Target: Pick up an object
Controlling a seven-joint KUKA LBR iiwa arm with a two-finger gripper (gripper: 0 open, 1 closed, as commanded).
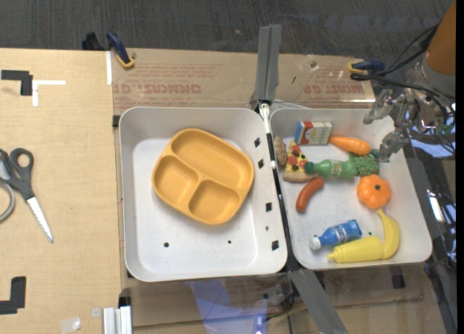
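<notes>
The right bin (420,202) holds several toy foods. A small red and white carton (313,133) and a carrot (350,144) lie at the back. In the middle are a pizza slice (293,160), a green vegetable (339,169), a red sausage (309,193) and an orange pumpkin (373,191). At the front lie a banana (390,231), a yellow squeeze bottle (357,251) and a small blue bottle (337,235). My gripper (384,128) hangs over the bin's back right corner, just right of the carrot. It is open, with nothing between its fingers.
The left bin (138,216) holds a yellow divided plate (203,175). Scissors (25,188) lie on the wooden bench at the far left. A grey bar (267,64) runs back from between the bins. Clamps (119,50) sit along the cardboard behind.
</notes>
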